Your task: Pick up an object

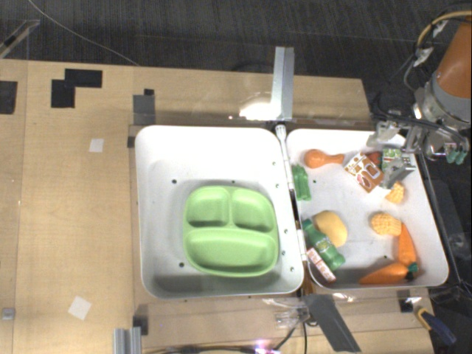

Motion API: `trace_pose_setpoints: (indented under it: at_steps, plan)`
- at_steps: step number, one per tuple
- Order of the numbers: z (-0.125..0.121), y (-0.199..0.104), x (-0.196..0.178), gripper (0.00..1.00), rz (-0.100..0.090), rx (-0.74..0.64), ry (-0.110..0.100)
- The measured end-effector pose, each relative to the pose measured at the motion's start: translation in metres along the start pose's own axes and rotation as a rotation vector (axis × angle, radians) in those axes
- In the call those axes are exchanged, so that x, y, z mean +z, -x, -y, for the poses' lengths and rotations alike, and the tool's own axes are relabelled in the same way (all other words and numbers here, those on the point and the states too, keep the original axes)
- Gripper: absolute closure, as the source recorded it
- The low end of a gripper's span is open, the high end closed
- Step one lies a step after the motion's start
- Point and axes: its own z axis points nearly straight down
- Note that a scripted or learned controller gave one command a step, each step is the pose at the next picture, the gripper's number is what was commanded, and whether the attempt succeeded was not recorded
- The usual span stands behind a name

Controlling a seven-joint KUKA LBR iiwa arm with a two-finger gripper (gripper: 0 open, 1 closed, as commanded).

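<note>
the tool (397, 169) is hanging over the far right corner of the right bin (436, 227), its grey metal fingers pointing down toward a small red and white packet (363, 172) and a yellow piece (396, 192) just beside it. how far the fingers are standing apart cannot be told, and nothing is visibly sitting between them. the arm (450, 87) is reaching in from the right edge of the surface (66, 220).

in the right bin, an orange drumstick-shaped toy (323, 158) is lying near the far edge, and a green bottle (300, 182) is lying along the left wall. a yellow potato-like toy (332, 228) is resting near the middle, touching another green bottle (323, 246) that is lying toward the near left corner. a golden bumpy piece (385, 223) is sitting toward the right wall. two carrots are lying at the near right corner, one (406, 246) along the right wall and one (386, 273) along the near wall.

the left bin (158, 161) is holding a green divided tray (230, 230), lying flat near its middle.
</note>
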Motion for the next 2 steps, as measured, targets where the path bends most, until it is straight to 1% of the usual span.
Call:
trace_pose_setpoints:
  at_steps: [1, 2]
  plan:
    - [0.057, -0.057, 0.141, 0.0, -0.013, -0.009, 0.002]
    - [0.074, -0.087, 0.192, 0.0, 0.009, -0.134, -0.004]
